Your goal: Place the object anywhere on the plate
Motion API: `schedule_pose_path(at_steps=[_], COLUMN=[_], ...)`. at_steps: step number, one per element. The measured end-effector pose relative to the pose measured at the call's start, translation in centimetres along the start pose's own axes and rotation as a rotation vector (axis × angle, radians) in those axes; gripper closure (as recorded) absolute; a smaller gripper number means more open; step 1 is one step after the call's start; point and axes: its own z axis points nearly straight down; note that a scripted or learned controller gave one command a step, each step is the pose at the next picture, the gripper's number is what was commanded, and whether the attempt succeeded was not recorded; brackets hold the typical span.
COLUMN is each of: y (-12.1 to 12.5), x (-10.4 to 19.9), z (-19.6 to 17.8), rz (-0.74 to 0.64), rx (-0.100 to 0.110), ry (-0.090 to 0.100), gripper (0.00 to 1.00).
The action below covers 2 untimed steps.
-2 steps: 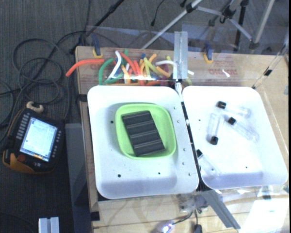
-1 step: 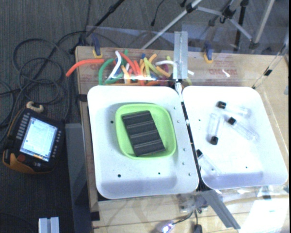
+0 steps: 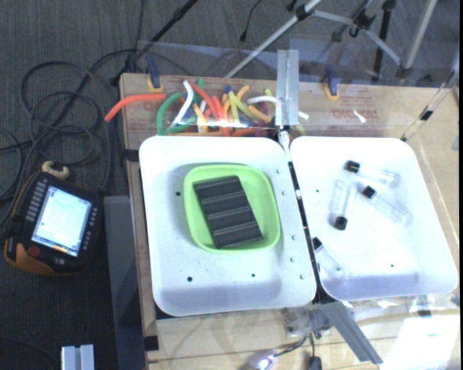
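A lime-green plate (image 3: pixel 272 206) carries a dark grey ribbed block (image 3: pixel 228 212). Both bins (image 3: pixel 216 287) are white. The clear vials (image 3: pixel 340 200) have black caps. The cords (image 3: pixel 208 108) behind are orange, green, white and yellow.

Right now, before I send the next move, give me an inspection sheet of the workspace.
Surface: wooden bench bearing two shallow white bins, left bin and right bin, side by side.
Job's things: green plate in the left bin, a dark ribbed block lying on it.
Clutter: clear vials with black caps scattered in the right bin.
Grippers: nothing seen.
Cables: coloured cords bunched along the bench's far edge; black cables looping on the floor to the left.
Surroundings: handheld pendant with lit screen on the floor; tripod legs behind the bench.
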Motion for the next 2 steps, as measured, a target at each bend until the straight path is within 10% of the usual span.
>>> schedule_pose_path(at_steps=[2], y=[0.01], x=[-0.01], z=[-0.01], rz=[0.001], rx=[0.0], ry=[0.0], gripper=[0.0])
